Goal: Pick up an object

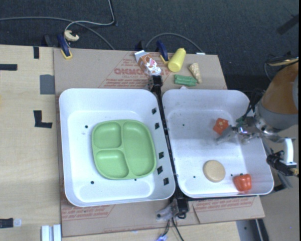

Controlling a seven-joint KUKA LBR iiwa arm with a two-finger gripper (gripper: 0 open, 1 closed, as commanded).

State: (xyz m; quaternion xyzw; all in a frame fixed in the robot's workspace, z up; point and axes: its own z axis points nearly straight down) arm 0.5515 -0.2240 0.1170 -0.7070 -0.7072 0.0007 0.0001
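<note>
Nearest the lens, at the bottom edge, cables (171,215) trail from the joint between the two bins. Left of that joint, the left bin (75,104) holds a green three-compartment plate (124,149), lying flat near its middle. Behind the bins, on the cardboard, sit a small snack packet (148,62), a yellow bottle-like toy (177,59), a green piece (185,80) and a tan piece (194,72). In the right bin (200,99) lie an orange block (220,126), a tan round disc (214,170) and a red pepper-like toy (243,182) in the near right corner. The gripper (226,135) reaches in from the right, its slim fingers close together just beside the orange block, with nothing visibly between them.
</note>
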